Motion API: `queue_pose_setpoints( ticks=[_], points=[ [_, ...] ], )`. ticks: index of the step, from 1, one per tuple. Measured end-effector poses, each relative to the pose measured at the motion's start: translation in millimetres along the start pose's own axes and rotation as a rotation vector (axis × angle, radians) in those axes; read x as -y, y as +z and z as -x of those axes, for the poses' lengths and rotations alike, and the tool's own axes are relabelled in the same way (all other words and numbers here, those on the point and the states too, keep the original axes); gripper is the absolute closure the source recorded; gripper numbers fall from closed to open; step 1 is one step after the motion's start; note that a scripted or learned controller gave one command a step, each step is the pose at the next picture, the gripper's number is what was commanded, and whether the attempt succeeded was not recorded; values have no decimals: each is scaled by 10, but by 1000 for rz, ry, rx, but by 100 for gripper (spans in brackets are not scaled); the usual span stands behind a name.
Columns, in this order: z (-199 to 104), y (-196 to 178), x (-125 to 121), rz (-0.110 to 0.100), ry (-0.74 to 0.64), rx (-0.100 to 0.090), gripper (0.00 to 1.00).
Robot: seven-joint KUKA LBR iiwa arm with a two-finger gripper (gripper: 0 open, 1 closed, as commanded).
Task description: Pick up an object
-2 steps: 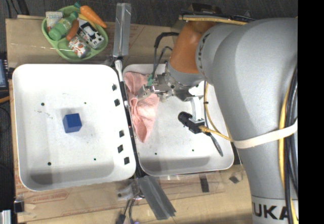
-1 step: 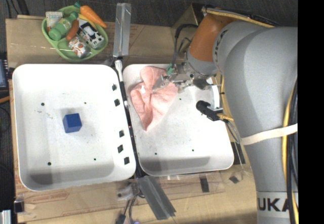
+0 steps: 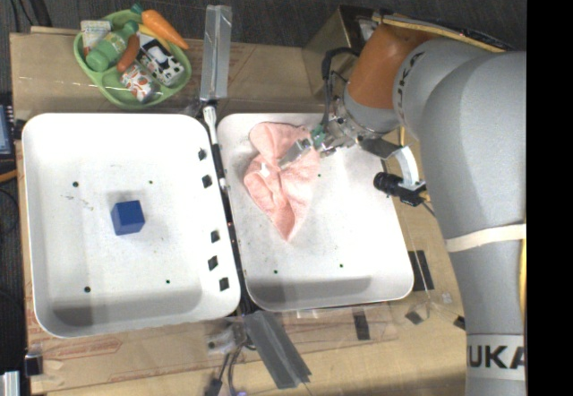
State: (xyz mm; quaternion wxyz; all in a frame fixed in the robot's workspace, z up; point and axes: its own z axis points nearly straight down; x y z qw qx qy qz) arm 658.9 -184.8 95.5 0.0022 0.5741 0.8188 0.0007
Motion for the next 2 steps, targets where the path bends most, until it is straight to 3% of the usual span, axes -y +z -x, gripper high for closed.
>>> queue_pose_setpoints(
  ticks=[1,2],
  points=[
    [-13,-106,-16,1,-6,0,100],
    [-715,-1104,-251,-3,-66,-2,100]
  ],
)
